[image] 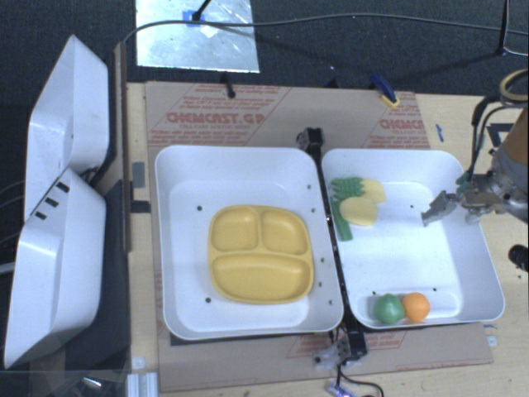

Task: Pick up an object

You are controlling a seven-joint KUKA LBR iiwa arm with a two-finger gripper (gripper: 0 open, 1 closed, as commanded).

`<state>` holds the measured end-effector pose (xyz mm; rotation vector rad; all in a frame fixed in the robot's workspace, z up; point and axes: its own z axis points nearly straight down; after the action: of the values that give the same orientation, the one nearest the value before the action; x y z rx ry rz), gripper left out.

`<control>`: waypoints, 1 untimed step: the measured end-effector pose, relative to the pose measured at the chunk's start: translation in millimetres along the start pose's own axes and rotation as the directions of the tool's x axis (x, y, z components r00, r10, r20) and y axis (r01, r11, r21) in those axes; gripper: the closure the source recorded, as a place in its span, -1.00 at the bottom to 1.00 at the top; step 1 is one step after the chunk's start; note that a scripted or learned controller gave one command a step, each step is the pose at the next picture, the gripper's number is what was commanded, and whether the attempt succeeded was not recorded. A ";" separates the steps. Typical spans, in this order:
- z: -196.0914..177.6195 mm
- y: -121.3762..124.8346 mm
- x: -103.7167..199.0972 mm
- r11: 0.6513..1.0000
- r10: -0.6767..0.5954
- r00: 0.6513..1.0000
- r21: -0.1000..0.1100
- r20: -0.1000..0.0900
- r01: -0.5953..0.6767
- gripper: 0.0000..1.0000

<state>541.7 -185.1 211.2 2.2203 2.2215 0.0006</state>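
Hangs over the right bin (483,300), the pincer (436,209), reaching in from the right edge on a grey wrist; cannot tell whether open or closed (just a grey tip visible, nothing seen between the fingers). Lies well to the pincer's left, against the bin's left wall, a yellow corn toy (357,203) with green leaves, touching the divider side. Sit in the same bin's near corner a green ball (387,308) and an orange ball (417,307), touching each other, well apart from the pincer. Holds a yellow divided plate (261,254), three compartments, the left bin (178,180). Reads "CHEMCAST GP" in red print, repeated, on the brown sheet (215,114) beneath both bins (smaller lines too blurred to read). Lies beyond the sheet a shiny metal square (196,23) with blue tape on it, and a black cable (372,23) crossing the dark floor. Stands at far left a white angled housing (58,205). Clips the sheet's far edge a blue-and-yellow clamp (383,91).
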 end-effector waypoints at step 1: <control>130.3 -25.3 17.9 1.000 0.000 1.000 0.006 -0.002 0.000 -1.00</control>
<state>516.6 -167.3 80.9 2.2245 2.2247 -0.0036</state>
